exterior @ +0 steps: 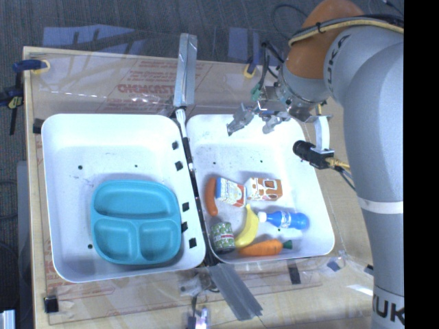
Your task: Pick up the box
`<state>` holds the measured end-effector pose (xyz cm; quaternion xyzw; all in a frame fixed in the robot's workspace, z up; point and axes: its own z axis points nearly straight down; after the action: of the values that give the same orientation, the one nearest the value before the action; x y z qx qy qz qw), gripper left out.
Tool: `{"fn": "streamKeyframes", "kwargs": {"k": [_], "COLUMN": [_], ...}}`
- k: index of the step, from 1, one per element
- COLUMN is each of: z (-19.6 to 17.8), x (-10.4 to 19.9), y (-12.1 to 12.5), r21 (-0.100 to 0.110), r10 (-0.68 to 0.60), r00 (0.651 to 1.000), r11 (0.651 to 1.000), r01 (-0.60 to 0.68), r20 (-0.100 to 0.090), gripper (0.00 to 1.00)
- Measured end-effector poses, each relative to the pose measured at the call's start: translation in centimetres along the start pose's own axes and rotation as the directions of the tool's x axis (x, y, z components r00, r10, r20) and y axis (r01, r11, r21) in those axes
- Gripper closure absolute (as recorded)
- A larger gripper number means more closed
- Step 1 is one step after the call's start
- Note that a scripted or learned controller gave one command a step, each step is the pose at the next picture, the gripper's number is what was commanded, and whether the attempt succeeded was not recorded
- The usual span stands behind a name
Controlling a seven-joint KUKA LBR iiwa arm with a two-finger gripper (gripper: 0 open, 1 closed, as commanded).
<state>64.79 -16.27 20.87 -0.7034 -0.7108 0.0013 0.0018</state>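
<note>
Carrot (pixel 260 248) lying along right bin (pixel 317 204) near rim | box (pixel 264 189) sitting mid-bin just beside carton (pixel 230 192), banana (pixel 247 227) crowding in front, bare floor stretching behind | gripper (pixel 258 120) hanging over far rim, fingers spread, gripping nothing

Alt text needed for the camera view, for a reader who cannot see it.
The gripper hangs open over the far edge of the right bin, holding nothing. The box lies nearer the front with a carton, banana, bottle, carrot and can. A blue tray sits in the left bin.
</note>
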Motion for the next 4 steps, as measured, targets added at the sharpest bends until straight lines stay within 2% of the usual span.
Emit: {"fn": "streamKeyframes", "kwargs": {"k": [1, 2, 3, 4], "z": [8.3, 10.2, 10.2, 2.2], "x": [1.0, 2.7, 2.7, 7.0], "y": [-4.9, -5.5, -5.5, -3.6], "r21": [0.001, 0.0, 0.0, -0.002], "r10": [0.124, 0.185, 0.185, 0.28], "r00": [0.992, 0.983, 0.983, 0.96], "r11": [0.992, 0.983, 0.983, 0.96], "r01": [-0.124, -0.185, -0.185, -0.28], "r20": [0.0, -0.001, 0.0, 0.0], "gripper": [0.0, 0.0, 0.0, 0.0]}}
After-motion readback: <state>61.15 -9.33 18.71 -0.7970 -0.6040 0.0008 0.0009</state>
